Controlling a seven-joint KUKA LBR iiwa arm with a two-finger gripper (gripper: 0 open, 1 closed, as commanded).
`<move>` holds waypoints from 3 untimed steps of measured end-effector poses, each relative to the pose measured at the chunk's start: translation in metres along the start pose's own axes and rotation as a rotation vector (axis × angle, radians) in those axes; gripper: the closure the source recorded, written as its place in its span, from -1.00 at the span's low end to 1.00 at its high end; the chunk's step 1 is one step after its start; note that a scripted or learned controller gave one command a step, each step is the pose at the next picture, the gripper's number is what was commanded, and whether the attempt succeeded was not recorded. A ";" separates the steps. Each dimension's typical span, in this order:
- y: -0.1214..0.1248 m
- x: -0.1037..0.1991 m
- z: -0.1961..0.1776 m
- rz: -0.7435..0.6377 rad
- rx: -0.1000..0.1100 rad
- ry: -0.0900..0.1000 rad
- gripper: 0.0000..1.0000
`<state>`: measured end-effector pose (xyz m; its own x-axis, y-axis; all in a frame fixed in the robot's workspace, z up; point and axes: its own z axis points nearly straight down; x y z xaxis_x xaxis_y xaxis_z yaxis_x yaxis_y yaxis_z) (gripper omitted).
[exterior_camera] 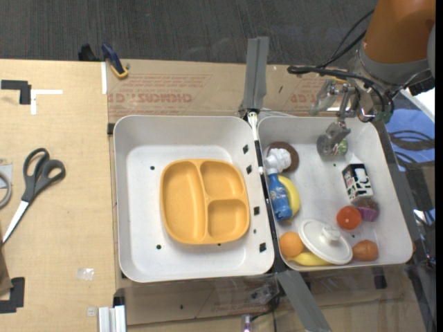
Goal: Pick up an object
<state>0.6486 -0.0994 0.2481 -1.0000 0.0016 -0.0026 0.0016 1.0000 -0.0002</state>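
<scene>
- Grey object [333, 144]: hangs between the tips of the gripper [338, 135], over the right bin's [392, 178] far end, apparently clear of the floor.
- Gripper: fingers pinch the grey object.
- Step: lift seemingly under way.
- Next: raise straight up, grip firm, clear of bottle [279, 185] and can [357, 182].

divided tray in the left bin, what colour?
Yellow-orange, plain; the divided tray shows clearly in the camera view.
</scene>
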 end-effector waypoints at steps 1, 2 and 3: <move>-0.078 0.024 0.128 -0.124 0.000 0.000 -1.00; -0.066 0.116 0.154 -0.091 0.000 -0.002 -1.00; -0.123 0.057 0.059 -0.038 0.000 -0.002 -1.00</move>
<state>0.5916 -0.2222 0.1886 -0.9993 -0.0362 -0.0042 -0.0362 0.9993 -0.0008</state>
